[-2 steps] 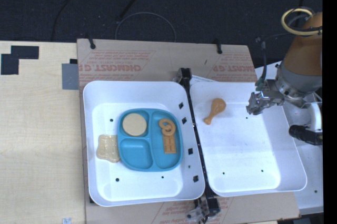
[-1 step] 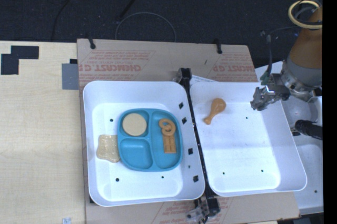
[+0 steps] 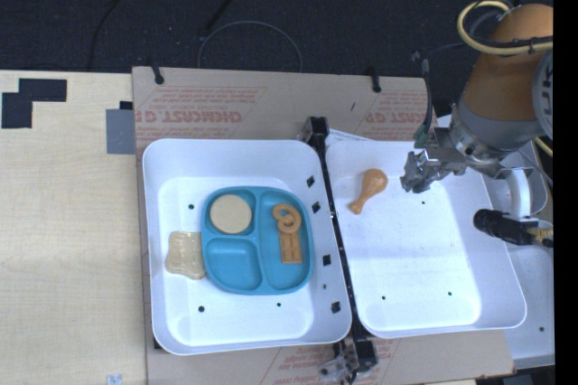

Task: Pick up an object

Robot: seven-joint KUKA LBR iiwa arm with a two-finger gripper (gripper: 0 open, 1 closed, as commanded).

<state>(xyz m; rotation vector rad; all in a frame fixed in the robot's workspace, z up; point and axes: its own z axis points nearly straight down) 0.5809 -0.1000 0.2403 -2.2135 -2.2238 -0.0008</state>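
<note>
Camera view: the claw [image 3: 416,173] hangs over the right bin [image 3: 488,302], just beside a drumstick [image 3: 369,188]; I cannot tell how far it is open.

We see a light wooden bench [image 3: 63,239] carrying a brown cardboard sheet [image 3: 271,103] printed with red lettering. Directly on that cardboard rest two shallow white bins side by side, joined along a black divider [image 3: 330,230]. The left bin [image 3: 172,175] and the right bin [image 3: 488,284] touch at that seam. On the bare wood to the left we also note dark rectangular patches [image 3: 36,98] and a grey square [image 3: 118,130].
</note>
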